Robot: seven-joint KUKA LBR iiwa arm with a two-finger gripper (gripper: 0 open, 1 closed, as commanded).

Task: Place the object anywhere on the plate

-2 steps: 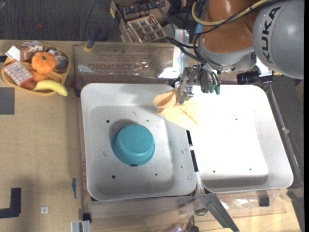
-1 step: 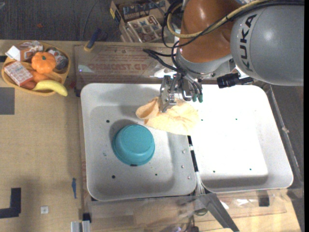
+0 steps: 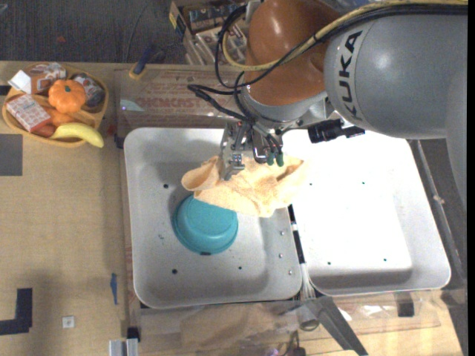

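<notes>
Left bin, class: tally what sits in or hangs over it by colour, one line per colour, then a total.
Teal: 1, the upturned bowl
Pale yellow: 1, the crumpled cloth under the gripper
Total: 2

A basket (image 3: 30, 124) at far left holds a banana (image 3: 78, 133), an orange pumpkin (image 3: 67, 95) and small cartons (image 3: 27, 110)

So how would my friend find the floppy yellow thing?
Look in the left white bin. Under the robot's hand hangs a pale yellow cloth, just above the blue plate. It's the only soft, wrinkly thing there.
</notes>
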